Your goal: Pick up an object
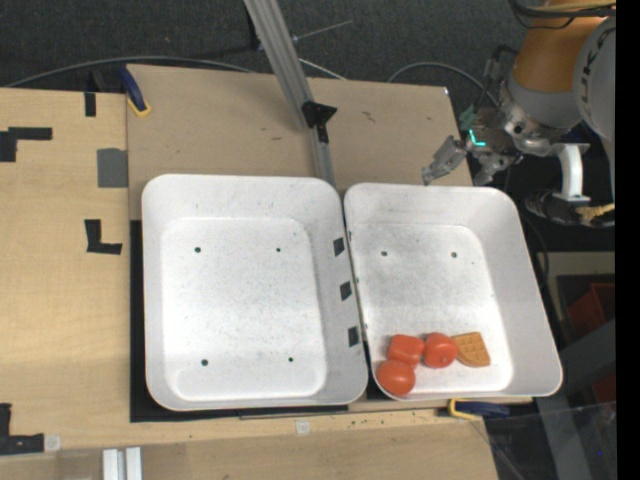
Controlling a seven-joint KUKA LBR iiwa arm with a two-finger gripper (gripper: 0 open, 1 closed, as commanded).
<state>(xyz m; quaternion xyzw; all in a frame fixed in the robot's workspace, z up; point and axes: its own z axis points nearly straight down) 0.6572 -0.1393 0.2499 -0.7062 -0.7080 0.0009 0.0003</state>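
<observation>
Red pieces lie low in the right bin; we see the gripper spread wide, holding nothing, above its far rim.

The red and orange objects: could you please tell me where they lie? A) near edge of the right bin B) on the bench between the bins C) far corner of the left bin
A: the three red objects and the orange piece cluster along the right bin's near edge.

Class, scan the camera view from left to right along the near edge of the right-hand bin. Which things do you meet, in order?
Lowest red piece → right red piece → tan wedge-shaped piece.
</observation>
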